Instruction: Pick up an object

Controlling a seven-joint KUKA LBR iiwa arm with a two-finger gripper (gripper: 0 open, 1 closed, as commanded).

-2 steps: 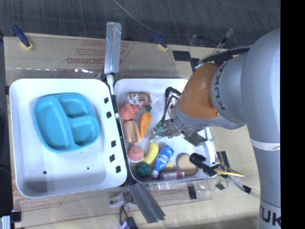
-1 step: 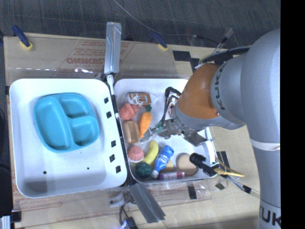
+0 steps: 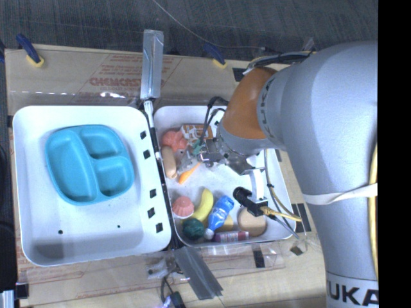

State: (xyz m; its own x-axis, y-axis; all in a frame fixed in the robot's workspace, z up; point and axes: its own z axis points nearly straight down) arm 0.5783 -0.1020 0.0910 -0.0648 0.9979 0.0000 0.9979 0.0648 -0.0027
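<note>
Objects for picking lie crowded in the right bin (image 3: 280, 172), none yet singled out as the one to lift. Nearest the camera, along the bin's front wall, sit a dark green ball (image 3: 192, 228), a blue bottle (image 3: 220, 213) lying on its side, a thin red-banded tube (image 3: 231, 236) and a tan bread-like lump (image 3: 252, 222); just behind them lie a yellow banana (image 3: 203, 204) and a pink cupcake-shaped toy (image 3: 182, 205). Farther back are an orange carrot (image 3: 186, 174), a hot-dog-like roll (image 3: 169, 162) and a pinkish lump (image 3: 173, 138). The end effector (image 3: 207, 151) hangs low over this far cluster, and whether it is open or closed I cannot tell. The left bin (image 3: 32, 172) holds a blue divided plate (image 3: 90, 162). The likely trouble is crowding: the pieces touch or nearly touch, so a descent could nudge neighbours, pinch two at once, or slip off a rounded toy. Faint red lettering on the cardboard (image 3: 115, 76) covering the counter is too blurred to read; the arm's base (image 3: 350, 292) shows "UKA", partly cut off.
</note>
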